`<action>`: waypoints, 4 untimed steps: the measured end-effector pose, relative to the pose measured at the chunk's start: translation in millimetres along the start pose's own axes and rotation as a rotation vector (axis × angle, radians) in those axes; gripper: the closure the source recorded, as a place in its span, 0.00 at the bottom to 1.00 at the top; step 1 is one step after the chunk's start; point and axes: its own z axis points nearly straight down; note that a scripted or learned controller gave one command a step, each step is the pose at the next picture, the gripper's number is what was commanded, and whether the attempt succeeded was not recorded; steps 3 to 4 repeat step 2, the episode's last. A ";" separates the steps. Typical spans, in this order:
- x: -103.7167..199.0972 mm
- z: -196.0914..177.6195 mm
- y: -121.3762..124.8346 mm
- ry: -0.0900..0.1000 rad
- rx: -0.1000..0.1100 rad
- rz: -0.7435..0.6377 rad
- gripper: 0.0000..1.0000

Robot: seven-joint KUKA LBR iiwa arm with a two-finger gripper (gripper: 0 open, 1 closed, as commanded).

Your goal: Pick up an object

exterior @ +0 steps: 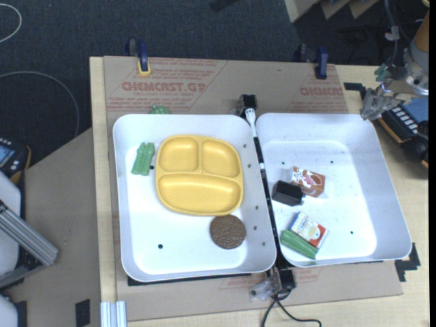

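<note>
White, smooth plastic forms two shallow bins with rounded corners, side by side on a worktop (197, 80) covered in brown printed board. The left bin (129, 203) holds a glossy yellow divided plate (199, 174), rounded and split into three compartments. Just left of the plate lies a small green ridged piece (143, 159), long and narrow. Just below the plate, near its lower right edge, sits a round brown disc (227, 231) with a rough, speckled surface. The right bin (368, 176) holds four small things grouped toward its left side: a crinkled red and white packet (308, 180), a matte black block (287, 194) touching the packet's lower left, a flat printed carton (310, 229) in blue, white and red below them, and a green bar (298, 244) lying against the carton's lower edge. At the upper right corner of the scene the arm's grey metal tool (379, 101) hangs above the worktop just beyond the right bin's far corner, well apart from every object. How far it is open cannot be told, and nothing is seen in it.
</note>
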 end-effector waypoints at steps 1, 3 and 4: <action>89.4 -91.9 4.1 0.002 -0.020 -0.017 1.00; -11.1 -20.5 -0.7 0.000 0.002 0.001 1.00; -11.1 -20.5 -0.7 0.000 0.002 0.001 1.00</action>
